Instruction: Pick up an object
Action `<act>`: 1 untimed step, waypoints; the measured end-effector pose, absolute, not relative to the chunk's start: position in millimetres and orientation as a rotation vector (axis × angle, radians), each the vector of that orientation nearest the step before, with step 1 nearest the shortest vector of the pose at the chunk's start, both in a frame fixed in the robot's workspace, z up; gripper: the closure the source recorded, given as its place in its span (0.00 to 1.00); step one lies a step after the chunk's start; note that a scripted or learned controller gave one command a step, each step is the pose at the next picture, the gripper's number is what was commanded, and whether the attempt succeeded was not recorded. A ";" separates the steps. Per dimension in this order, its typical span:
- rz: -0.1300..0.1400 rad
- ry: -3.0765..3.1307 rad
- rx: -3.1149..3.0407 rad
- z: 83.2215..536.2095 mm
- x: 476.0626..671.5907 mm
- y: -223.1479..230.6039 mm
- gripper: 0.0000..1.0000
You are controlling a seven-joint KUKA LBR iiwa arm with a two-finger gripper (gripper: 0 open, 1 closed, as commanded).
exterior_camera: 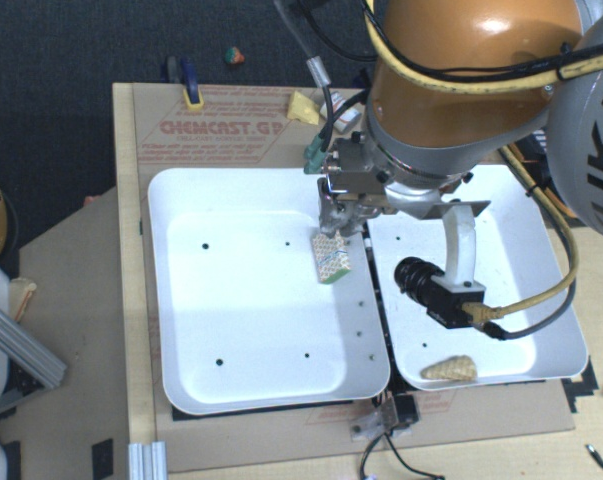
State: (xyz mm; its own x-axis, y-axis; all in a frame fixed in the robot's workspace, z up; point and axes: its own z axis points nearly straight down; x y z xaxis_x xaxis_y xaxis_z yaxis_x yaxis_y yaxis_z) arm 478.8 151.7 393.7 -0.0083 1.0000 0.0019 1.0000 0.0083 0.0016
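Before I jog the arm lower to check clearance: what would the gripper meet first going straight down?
The gripper would likely meet the small patterned object at its tip, then the left bin floor; depth is unclear.

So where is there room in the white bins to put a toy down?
The left bin has lots of bare floor, from its left wall to near the patterned block by the hand. The right bin is crowded: the arm hangs over it, and a tan wedge lies at its front.
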 end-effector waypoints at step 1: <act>-0.007 -2.228 -2.217 411.8 479.2 193.2 1.00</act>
